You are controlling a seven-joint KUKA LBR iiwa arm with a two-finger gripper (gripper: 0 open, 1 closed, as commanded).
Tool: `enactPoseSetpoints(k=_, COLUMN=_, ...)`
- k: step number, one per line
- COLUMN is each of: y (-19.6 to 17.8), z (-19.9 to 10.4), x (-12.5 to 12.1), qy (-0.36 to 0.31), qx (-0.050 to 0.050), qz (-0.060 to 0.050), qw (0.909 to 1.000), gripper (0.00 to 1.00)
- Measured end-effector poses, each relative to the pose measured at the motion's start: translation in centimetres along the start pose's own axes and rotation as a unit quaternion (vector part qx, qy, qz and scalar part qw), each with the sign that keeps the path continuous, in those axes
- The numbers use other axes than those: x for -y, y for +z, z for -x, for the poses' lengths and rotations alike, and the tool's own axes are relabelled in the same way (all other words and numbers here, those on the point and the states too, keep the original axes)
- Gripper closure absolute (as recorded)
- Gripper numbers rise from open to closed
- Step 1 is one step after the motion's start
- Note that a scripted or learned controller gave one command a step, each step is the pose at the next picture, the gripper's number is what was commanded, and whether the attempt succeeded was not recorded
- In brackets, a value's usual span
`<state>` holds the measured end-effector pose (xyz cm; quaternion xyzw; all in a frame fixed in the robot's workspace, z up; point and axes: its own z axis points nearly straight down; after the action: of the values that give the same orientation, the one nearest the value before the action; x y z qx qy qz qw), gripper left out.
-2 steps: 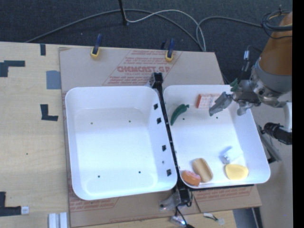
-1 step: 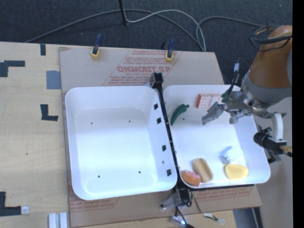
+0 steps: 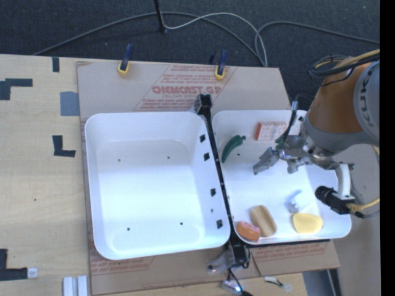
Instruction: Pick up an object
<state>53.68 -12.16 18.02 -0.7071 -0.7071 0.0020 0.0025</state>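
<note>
Dark carpet with loose cables runs along the far side, and a pale wooden table (image 3: 37,184) carries a cardboard sheet (image 3: 179,85) held by two blue-and-yellow clamps (image 3: 126,60). Two shallow white bins sit on the sheet side by side, touching along a black joint. The left bin (image 3: 148,184) shows only its bare white floor. The right bin (image 3: 247,184) holds several small things. A green curved piece (image 3: 233,145) lies near its far left, and a small orange-and-white box (image 3: 270,130) lies near the far wall. A tan bun-shaped object (image 3: 263,219) and an orange-red object (image 3: 248,230) touch each other at the near left corner. A yellow object (image 3: 307,222) rests by the near right wall, with a small grey piece (image 3: 295,200) just beyond it. The gripper (image 3: 266,161) hangs over the middle of the right bin, fingers spread apart and gripping nothing. The green piece lies just left of the fingers; the bun-shaped object is nearer the camera, well apart from them.
</note>
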Motion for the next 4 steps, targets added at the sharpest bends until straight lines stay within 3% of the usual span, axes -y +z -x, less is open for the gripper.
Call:
enactPoseSetpoints(k=1, y=4.7, z=0.7, x=-0.3, qy=0.0, qx=0.0, qz=0.001, qw=1.0, gripper=0.0)
enactPoseSetpoints(k=2, y=3.4, z=0.7, x=-0.4, qy=0.0, qx=0.0, qz=0.003, qw=1.0, gripper=1.0)
enactPoseSetpoints(k=4, y=-5.4, z=1.0, x=-1.3, qy=0.0, qx=0.001, qz=0.004, qw=1.0, gripper=1.0)
